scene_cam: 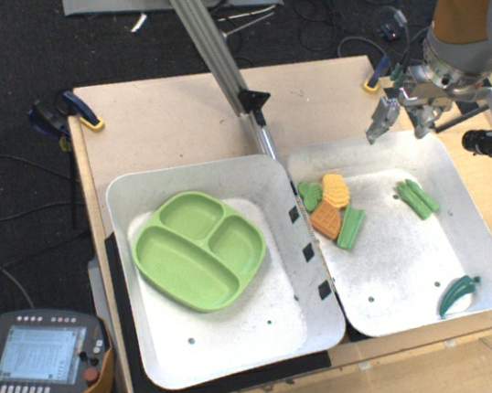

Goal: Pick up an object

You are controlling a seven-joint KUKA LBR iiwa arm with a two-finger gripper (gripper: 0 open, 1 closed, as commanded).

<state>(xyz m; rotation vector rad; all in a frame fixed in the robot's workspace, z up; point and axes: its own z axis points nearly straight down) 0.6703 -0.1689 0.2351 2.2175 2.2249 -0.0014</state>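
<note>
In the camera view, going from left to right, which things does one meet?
Teach pendant → green divided plate → orange waffle piece → green bean piece → gripper.

Bright, even light; soft shadows; sharp focus.

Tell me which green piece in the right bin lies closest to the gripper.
The green bar lying alone in the bin's upper right, just below the gripper; the others sit by the orange pieces or at the bottom edge.
</note>
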